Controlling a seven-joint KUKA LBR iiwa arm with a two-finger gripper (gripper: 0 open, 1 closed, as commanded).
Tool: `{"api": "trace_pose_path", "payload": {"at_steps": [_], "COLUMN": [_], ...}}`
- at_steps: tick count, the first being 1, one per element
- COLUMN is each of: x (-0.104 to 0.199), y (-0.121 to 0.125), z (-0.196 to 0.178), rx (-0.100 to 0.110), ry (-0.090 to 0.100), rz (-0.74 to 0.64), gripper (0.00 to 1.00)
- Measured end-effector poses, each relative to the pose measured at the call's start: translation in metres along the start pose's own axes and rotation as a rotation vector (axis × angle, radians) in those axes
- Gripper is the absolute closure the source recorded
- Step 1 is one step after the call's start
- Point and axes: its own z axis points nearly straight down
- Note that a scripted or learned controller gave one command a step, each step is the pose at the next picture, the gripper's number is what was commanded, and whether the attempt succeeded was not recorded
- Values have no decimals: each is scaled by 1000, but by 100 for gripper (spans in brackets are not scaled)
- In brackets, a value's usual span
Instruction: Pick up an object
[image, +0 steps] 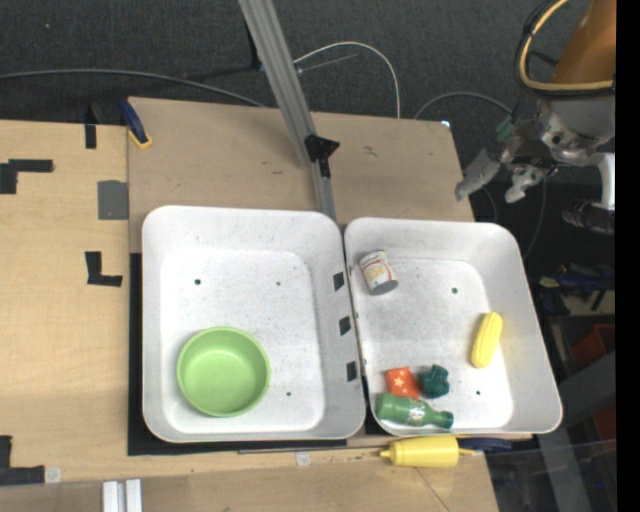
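Reading from left to right, the scene is referenced throughout to the seam (345, 300) between the two white bins. Left of the seam, in the near part of the left bin (160, 300), a green bowl (223, 371) is shown upright; it is judged light and rigid, though its broad rim would have to be pinched at the wall. Just right of the seam, toward the far side of the right bin (520, 290), a small can (377, 271) lies tilted; a stiff, smooth cylinder is presumed, best taken across its body. Near the seam at the near edge, a green bottle (412, 411) lies on its side, with an orange piece (401, 381) and a dark teal piece (434, 380) close beside it; crowding may hinder a grasp there. A yellow bottle (424, 452) rests outside the bin, on the bench. Farther right of the seam, a yellow banana-shaped toy (486, 339) lies apart from the rest and is judged the easiest candidate: light, firm, graspable across its narrow middle. Farthest right, beyond the bin's far corner, the gripper (497, 175) is held above the bench, empty; how far its pincer is spread cannot be told.
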Motion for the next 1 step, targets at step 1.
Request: {"api": "trace_pose_path", "payload": {"at_steps": [1], "x": [0], "y": [0], "z": [0], "rx": [1], "ry": [0], "rz": [0], "gripper": [0]}}
